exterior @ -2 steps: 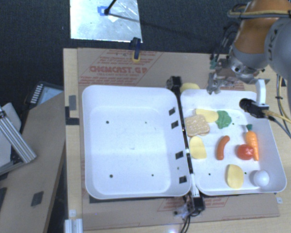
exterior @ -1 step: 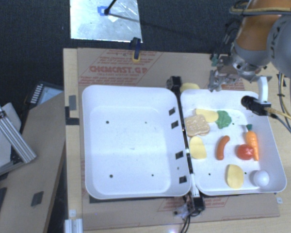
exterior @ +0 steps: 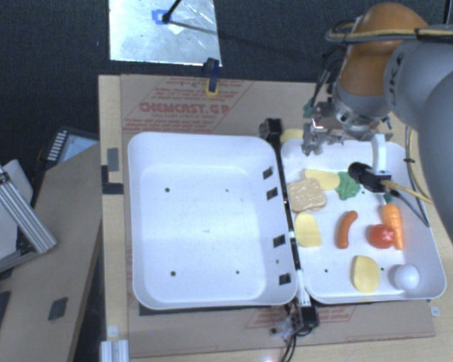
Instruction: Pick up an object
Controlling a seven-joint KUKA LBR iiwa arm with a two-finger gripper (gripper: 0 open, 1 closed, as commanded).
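Toast slice (exterior: 306, 194) lies among crowded toy foods beside the sausage (exterior: 346, 229); pincer (exterior: 315, 143) above, grip state unclear.

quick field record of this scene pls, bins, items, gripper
left bin: no items seen in it
right bin: holds all the toy food
items: toast, sausage, tomato, carrot, egg, green leaf, yellow pieces
gripper: over the right bin's far left corner
grasp: nothing seen held
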